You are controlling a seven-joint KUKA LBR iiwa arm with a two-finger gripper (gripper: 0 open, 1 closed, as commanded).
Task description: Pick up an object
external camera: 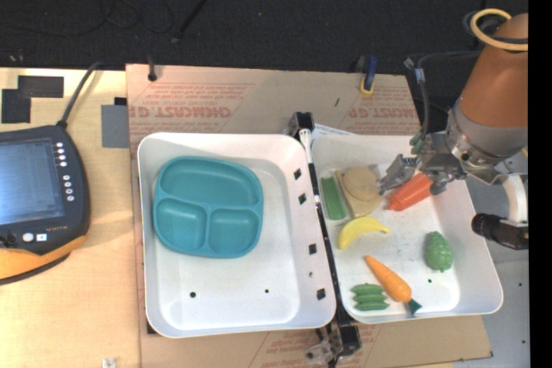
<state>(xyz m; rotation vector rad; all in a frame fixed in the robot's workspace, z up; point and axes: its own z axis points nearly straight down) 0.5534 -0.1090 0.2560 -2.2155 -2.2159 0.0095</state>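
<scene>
1. The tool (414, 177) hangs over the right bin (483, 289), its fingers closed around the upper end of a red-orange piece (409, 193), which tilts down to the left.
2. The hold looks off-centre, so the piece could pivot and slip free.
3. If it drops, it may strike the tan piece (360, 185) or banana (362, 229) just beside it.

Red printed lettering runs along the far edge of the flat brown cardboard sheet (259, 99) lying on the desk under the bins; it appears upside down, and its words are too unclear to read. Fainter red print shows at the sheet's near edge, likewise illegible.
</scene>
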